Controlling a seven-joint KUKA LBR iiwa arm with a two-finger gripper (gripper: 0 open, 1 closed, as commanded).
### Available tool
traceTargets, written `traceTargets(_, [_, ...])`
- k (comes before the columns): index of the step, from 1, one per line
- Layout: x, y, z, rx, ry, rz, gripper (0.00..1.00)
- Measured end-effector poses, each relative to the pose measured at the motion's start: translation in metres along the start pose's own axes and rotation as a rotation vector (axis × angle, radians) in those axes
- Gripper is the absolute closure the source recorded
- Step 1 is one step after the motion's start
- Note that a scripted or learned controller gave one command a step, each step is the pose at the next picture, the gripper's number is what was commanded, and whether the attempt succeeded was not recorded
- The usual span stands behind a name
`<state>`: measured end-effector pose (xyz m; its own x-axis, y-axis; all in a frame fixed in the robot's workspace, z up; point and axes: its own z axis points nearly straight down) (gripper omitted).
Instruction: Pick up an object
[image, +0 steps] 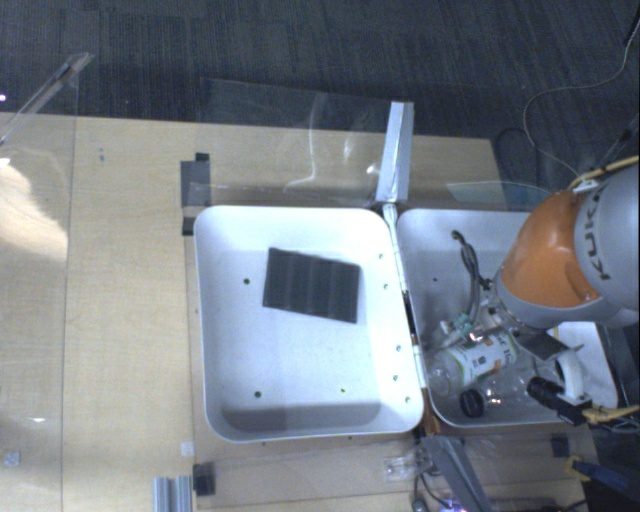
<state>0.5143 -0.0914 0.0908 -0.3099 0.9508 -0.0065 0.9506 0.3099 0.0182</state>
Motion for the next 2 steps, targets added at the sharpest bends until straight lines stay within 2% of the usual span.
traceTargets(1, [-0.0011,0.0041,-0.0127,-0.011,-0.005,0.0,1.0])
traceTargets(2, [-0.0012,0.0039,-0.0126,-0.011,-0.005,0.0,0.0])
